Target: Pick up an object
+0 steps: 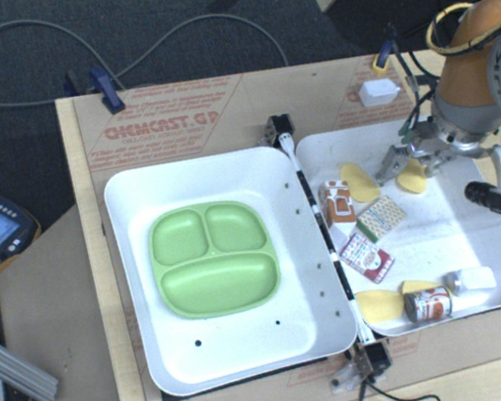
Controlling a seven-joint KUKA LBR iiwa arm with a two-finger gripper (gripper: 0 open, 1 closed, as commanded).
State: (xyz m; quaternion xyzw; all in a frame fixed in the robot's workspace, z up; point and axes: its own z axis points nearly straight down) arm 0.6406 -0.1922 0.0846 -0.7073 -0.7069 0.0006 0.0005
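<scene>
My gripper (410,164) hangs low over the far part of the right bin (500,243), with its fingers spread. A small yellow piece (413,181) lies just under its tips, and I cannot tell whether they touch it. A second yellow piece (358,180) lies to the left of that one. Beside it are an orange-brown packet (336,201), a green checkered packet (382,217) and a red-and-white packet (366,256). Along the near wall lie another yellow piece (376,305), a red can (428,305) and a white tube (474,279).
The left bin (128,206) holds a green divided plate (213,258). A small white block (379,91) sits on the bench behind the right bin. A blue clamp (105,88) grips the bench's far left edge.
</scene>
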